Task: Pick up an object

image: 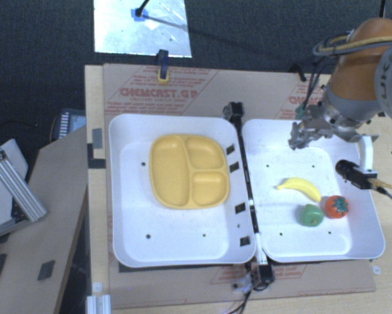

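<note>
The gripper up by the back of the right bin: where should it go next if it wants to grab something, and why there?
Probably a short move toward the near side of the right bin, then down. The gripper hangs over the bin's bare far part, while the banana, green fruit and tomato lie nearer the front. The banana is closest and lies apart from the other two, so it looks the easiest target.

A yellow divided plate sits in one white bin. The other white bin holds a yellow banana, a green apple and a red-orange tomato.
</note>
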